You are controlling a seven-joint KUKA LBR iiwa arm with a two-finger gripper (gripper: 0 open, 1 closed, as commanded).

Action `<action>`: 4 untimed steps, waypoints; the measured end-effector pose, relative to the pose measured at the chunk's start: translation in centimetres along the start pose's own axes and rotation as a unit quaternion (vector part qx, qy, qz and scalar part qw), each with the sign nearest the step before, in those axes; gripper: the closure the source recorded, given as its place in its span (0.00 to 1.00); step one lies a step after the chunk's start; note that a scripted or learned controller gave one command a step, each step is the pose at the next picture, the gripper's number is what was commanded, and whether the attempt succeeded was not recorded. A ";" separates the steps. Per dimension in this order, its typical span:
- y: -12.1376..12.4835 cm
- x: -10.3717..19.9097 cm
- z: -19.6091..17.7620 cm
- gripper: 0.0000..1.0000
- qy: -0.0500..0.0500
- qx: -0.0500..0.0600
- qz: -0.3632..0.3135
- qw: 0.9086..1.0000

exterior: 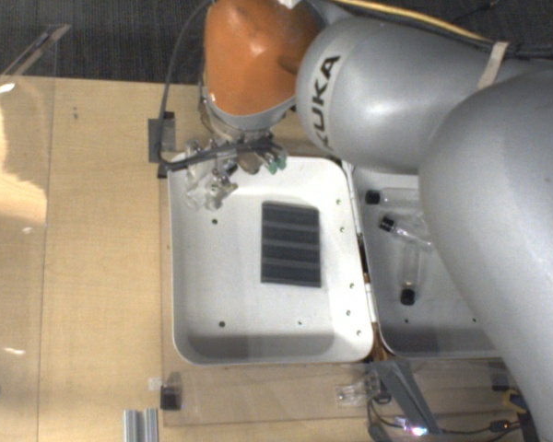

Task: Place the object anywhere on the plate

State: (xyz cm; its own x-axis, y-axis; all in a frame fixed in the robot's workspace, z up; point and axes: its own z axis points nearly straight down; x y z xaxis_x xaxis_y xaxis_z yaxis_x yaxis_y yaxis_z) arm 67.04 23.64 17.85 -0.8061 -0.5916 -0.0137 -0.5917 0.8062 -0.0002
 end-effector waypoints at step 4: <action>0.0 0.0 -2.6 1.00 0.000 -0.001 -0.540 0.842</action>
State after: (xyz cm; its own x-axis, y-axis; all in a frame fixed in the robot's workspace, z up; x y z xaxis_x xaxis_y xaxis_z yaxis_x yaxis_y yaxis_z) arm 67.00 23.63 20.41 0.2016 -0.9795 -0.0066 -0.9794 -0.2015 -0.0105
